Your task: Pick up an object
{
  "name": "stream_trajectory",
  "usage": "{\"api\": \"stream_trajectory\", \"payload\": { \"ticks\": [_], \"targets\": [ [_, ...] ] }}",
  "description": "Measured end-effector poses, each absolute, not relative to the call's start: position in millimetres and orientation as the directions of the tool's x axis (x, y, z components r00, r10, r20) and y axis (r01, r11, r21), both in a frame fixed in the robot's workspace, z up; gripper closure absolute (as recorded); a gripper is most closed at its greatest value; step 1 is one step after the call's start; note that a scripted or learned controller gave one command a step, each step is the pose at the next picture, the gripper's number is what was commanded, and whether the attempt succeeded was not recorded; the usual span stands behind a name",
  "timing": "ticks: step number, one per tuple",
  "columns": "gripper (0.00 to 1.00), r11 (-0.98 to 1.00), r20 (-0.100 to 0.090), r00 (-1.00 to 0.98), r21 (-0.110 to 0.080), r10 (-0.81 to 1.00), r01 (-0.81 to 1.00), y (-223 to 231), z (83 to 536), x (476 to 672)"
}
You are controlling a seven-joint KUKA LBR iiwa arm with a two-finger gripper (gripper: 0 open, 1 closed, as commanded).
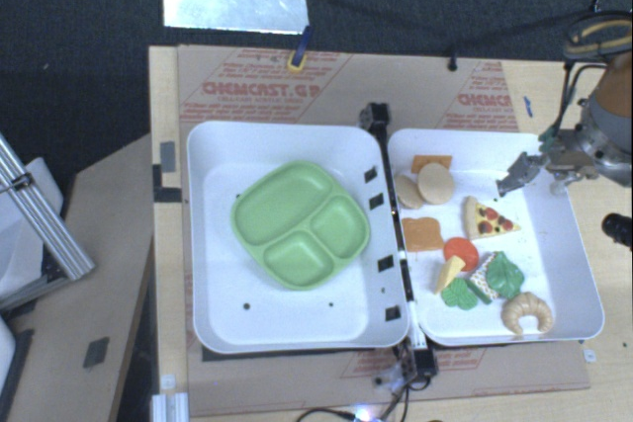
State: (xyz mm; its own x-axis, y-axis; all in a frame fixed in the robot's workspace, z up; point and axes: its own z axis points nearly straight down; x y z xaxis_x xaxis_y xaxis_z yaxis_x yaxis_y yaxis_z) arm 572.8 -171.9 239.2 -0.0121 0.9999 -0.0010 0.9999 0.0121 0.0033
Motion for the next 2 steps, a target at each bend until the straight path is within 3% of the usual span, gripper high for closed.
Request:
{"api": "stream_trajectory", "payload": {
  "ticks": [1,2],
  "targets": [
    [0.00,0.003,0.000,-0.003,0.000,1.000,1.000,-172.5,235.6,572.5],
    [0.00,0.002,-0.002,-0.002,0.006,1.000,1.000,-176.3,185.4,577.0]
  ]
}}
